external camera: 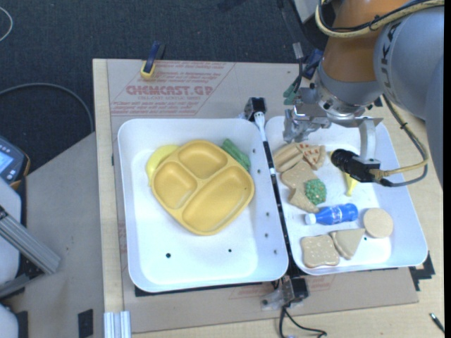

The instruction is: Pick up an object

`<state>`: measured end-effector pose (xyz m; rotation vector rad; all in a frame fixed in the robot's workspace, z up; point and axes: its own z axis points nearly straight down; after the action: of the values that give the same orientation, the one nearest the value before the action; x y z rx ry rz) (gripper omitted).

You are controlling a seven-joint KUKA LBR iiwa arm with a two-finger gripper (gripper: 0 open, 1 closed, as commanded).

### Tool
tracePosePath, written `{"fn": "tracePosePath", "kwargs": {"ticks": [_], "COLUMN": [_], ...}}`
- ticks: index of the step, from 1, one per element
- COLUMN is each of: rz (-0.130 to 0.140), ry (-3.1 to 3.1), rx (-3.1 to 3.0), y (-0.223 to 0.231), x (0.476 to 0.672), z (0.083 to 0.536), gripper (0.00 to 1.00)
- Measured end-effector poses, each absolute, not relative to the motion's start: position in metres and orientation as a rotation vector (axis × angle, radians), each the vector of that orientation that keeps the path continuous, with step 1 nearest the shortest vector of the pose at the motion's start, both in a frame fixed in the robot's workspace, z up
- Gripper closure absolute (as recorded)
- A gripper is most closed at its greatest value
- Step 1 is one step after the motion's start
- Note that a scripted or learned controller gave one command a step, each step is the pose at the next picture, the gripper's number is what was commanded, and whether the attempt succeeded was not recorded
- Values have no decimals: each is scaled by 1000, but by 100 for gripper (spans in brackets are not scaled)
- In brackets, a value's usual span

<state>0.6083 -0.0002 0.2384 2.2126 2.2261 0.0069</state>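
My gripper (301, 129) hangs over the back left part of the right bin (409, 220), just above a pizza slice (310, 152) and a tan bread piece (287, 157). Nothing shows between its fingers. In front of it lie a green broccoli piece (314, 189) on a tan slab (301, 178), a blue bottle (334, 214), a round cookie (378, 223), a toast slice (318, 251) and a tan wedge (348, 242). A small yellow piece (349, 183) lies to the right.
The left bin (134, 189) holds a yellow divided tray (203, 185), with a yellow thing (156, 159) at its left and a green leafy thing (237, 153) behind it. A black clip (254, 107) sits at the bins' shared back edge. A cardboard sheet (176, 86) lies behind.
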Motion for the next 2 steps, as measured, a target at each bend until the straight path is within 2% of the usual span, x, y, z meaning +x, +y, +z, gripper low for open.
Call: {"fn": "tracePosePath", "kwargs": {"ticks": [1,2], "rz": [6,-5], "ry": [2226,2227], "rx": [2214,2222], "y": [46,60], "x": [626,621], "z": [237,218], "gripper": [100,100]}}
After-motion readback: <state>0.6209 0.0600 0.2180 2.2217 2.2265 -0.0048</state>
